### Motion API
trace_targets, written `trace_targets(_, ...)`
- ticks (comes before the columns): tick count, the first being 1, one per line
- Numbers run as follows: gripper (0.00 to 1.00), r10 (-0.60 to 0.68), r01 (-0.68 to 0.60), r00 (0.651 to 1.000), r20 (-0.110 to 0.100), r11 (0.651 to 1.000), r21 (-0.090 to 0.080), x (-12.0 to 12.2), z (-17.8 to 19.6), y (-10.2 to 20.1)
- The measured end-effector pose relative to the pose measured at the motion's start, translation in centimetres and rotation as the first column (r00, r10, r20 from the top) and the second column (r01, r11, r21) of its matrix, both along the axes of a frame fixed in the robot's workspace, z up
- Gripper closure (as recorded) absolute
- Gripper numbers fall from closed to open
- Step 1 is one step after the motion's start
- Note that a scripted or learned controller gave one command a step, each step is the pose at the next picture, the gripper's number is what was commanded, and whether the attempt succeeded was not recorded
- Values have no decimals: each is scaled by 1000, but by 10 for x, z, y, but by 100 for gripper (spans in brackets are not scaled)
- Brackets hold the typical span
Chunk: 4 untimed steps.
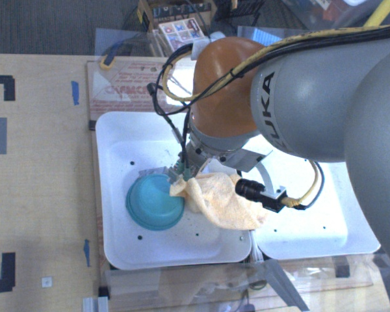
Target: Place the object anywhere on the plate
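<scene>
A round teal plate (153,202) lies in the left white bin (117,148), toward its front left. A crumpled yellow cloth (221,200) lies just right of the plate, with one corner touching the plate's right rim. My gripper (184,171) comes down from the grey and orange arm at the plate's upper right edge, right at the cloth's raised corner. The cloth corner appears pinched at the fingertips. Most of the cloth rests on the bin floor and reaches toward the divider between the bins.
The right white bin (312,233) lies under the arm's bulk. A black cable connector (260,195) hangs from the wrist over the cloth. A cardboard sheet (127,86) and boxes sit behind the bins. Wooden bench surface (32,174) spreads to the left.
</scene>
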State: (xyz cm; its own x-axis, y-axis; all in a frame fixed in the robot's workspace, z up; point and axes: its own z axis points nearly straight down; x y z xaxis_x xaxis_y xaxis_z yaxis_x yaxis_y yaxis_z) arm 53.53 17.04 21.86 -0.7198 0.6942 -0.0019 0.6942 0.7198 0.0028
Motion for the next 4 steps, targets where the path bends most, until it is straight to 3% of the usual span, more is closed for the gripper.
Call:
trace_targets(1,0,1,-1,1000,0,1000,0,0,0,0)
trace_targets(2,0,-123,123,992,-5,992,-1,-53,-61,43)
trace_targets(3,100,-128,128,992,-1,992,0,-51,-51,42)
trace_targets(4,100,-109,109,994,1,994,0,68,6,42)
